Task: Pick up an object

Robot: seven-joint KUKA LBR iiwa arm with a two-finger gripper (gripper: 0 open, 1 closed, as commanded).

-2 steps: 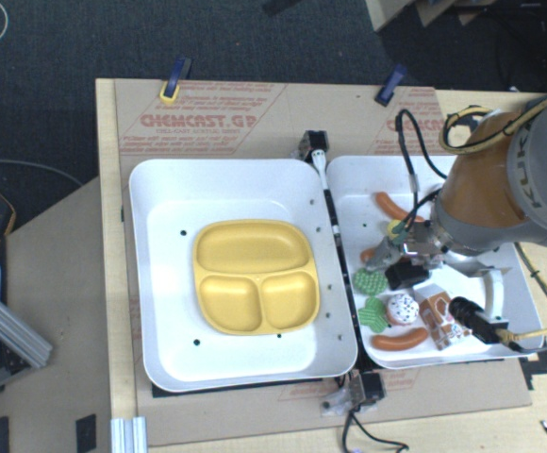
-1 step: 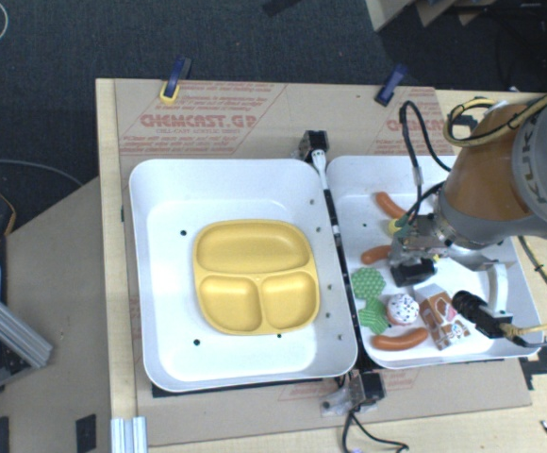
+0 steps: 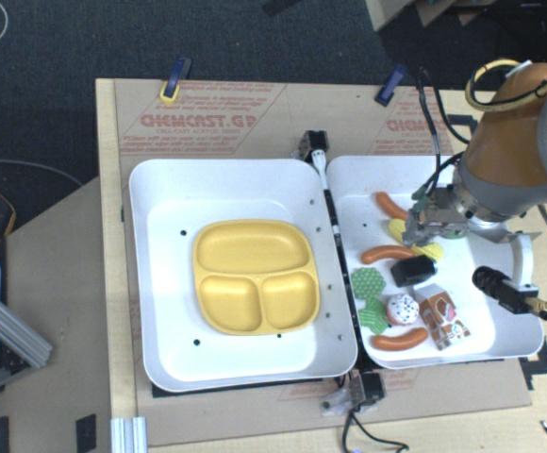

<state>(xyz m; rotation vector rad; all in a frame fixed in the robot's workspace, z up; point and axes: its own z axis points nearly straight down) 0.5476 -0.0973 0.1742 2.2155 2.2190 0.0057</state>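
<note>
Yellow plastic shows just under the jaws (image 3: pixel 425 231): a small yellow piece (image 3: pixel 431 249) lies in the right bin (image 3: pixel 349 182), in the centre-right of the frame, partly covered by the arm's wrist. Whether the jaws are apart or together cannot be told, since the grey wrist hides them from above. Touching the lower edge of the yellow piece sits a black block (image 3: pixel 412 271). To its left lies an orange sausage (image 3: pixel 385 253), and another sausage (image 3: pixel 390 204) lies higher up (tilted, near the bin's upper part). A third sausage (image 3: pixel 398 340) rests along the bin's lower edge. Between these are a green dotted piece (image 3: pixel 368 282), a white speckled ball (image 3: pixel 404 308) and a brown packet (image 3: pixel 441 317).

Left of this bin, touching it along a black seam, is the left bin (image 3: pixel 151 253), holding a yellow divided tray (image 3: pixel 255 276) in its middle. Both bins rest on the table (image 3: pixel 123 121), covered with printed brown cardboard. The arm (image 3: pixel 509 149) enters from the right of the frame.
</note>
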